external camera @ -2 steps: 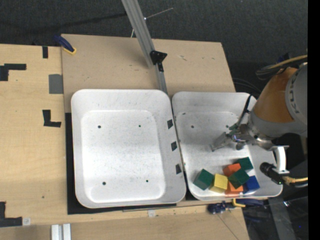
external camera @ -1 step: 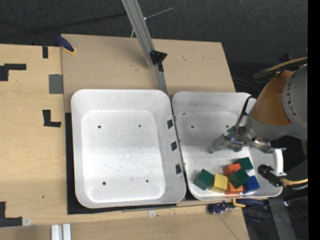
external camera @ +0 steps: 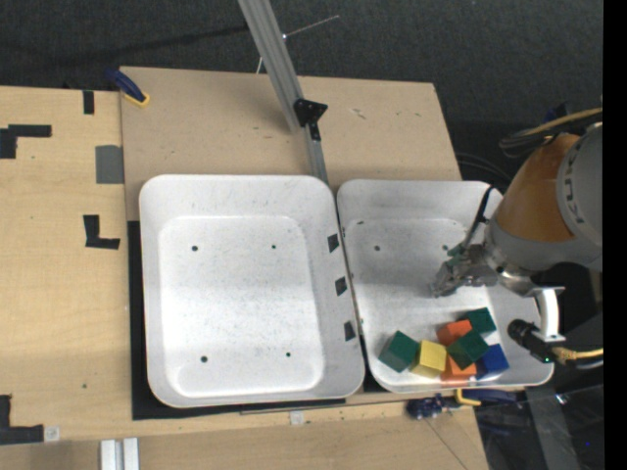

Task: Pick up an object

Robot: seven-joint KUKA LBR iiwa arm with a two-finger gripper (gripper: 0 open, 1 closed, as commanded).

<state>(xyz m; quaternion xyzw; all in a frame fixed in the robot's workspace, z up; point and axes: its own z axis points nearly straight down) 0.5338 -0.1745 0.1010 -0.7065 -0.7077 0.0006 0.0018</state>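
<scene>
End effector (external camera: 453, 274) low inside the right bin (external camera: 392, 218), just above the block cluster (external camera: 446, 346) at that bin's near corner; finger spacing impossible to tell. Best approach, seemingly: descend onto one outlying block, such as the green block (external camera: 399, 351).

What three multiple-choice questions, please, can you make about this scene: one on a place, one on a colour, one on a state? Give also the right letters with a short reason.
1. Where do the blocks lie?
A. left bin, middle
B. right bin, near corner
C. on the bench, outside the bins

2. What colour is the block between the green block and the orange ones?
A. yellow
B. purple
C. white

3. Where is the gripper now?
A. over the left bin
B. in the right bin, above the blocks in the picture
C. outside both bins

Answers: 1 B, the blocks cluster in the right bin's near corner. 2 A, the yellow block sits beside the green one. 3 B, it is in the right bin, apart from the blocks.
</scene>
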